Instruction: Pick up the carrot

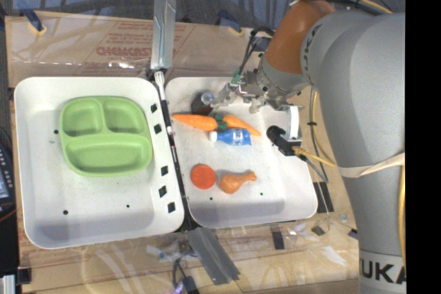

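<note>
An orange carrot (195,122) with a green top lies across the upper middle of the right bin (296,179), pointing left. A second orange carrot-like piece (242,124) lies just right of the green top. My gripper (212,99) hangs over the bin's far edge, just above and behind the carrot. A dark shape at its tip hides what is under it. Nothing shows as held.
A blue and white bottle (232,138) lies right below the carrot. A red disc (202,176) and a toy drumstick (236,180) sit nearer the front. A green divided plate (105,133) rests in the left bin (41,210). The arm covers the right side.
</note>
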Motion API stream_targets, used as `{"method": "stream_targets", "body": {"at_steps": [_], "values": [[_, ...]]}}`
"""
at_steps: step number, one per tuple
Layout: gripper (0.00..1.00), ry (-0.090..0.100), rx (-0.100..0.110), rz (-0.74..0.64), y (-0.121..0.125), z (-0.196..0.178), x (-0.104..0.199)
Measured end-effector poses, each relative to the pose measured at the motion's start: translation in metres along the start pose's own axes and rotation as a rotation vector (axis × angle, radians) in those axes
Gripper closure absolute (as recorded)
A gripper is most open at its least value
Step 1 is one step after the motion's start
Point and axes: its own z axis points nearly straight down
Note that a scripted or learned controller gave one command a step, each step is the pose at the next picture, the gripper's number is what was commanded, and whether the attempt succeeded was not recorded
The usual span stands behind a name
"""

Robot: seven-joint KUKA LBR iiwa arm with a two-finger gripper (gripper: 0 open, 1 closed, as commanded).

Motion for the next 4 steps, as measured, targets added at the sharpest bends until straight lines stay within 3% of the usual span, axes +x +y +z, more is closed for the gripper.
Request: {"method": "stream_targets", "body": {"at_steps": [1, 2, 3, 4], "values": [[0.00, -0.002, 0.032, 0.289, -0.035, 0.024, 0.005], [0.00, -0.011, 0.040, 0.342, -0.008, 0.030, 0.052], [0.00, -0.003, 0.052, 0.265, -0.057, 0.033, 0.060], [1.00, -0.003, 0.054, 0.261, -0.056, 0.023, 0.060]]}}
